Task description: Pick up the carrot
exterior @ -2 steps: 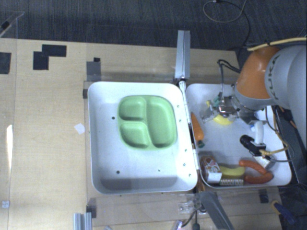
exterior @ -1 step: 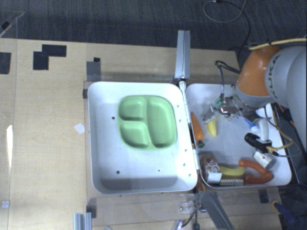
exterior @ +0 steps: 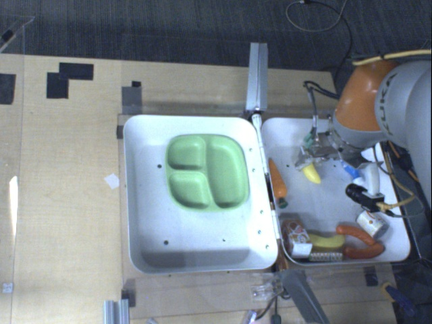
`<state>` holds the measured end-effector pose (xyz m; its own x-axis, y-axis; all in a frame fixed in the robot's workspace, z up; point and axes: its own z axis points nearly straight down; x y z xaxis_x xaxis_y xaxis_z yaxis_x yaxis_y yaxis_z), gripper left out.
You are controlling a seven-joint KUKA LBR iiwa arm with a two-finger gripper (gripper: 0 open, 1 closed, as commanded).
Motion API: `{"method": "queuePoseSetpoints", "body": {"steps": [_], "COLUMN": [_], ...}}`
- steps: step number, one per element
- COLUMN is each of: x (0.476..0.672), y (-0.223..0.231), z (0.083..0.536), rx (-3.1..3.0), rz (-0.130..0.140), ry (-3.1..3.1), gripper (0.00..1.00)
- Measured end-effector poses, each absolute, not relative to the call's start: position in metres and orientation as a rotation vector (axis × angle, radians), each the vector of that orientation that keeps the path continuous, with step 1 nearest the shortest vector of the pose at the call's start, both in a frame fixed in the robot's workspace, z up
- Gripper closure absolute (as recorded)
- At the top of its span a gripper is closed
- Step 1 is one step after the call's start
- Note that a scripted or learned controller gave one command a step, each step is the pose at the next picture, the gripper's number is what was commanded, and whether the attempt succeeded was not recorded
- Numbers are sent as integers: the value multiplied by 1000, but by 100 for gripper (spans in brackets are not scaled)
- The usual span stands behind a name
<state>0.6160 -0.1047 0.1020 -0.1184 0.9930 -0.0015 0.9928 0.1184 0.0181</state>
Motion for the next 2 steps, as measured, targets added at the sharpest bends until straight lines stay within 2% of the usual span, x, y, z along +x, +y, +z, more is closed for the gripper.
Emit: {"method": "queuePoseSetpoints", "body": {"steps": [1,2], "x": [616,617], "y": [-105,-104], "z": [102,113], "rx": [2077,2073], "rz": [19,23], "ry": [2340,2339], "gripper": [0,100]}}
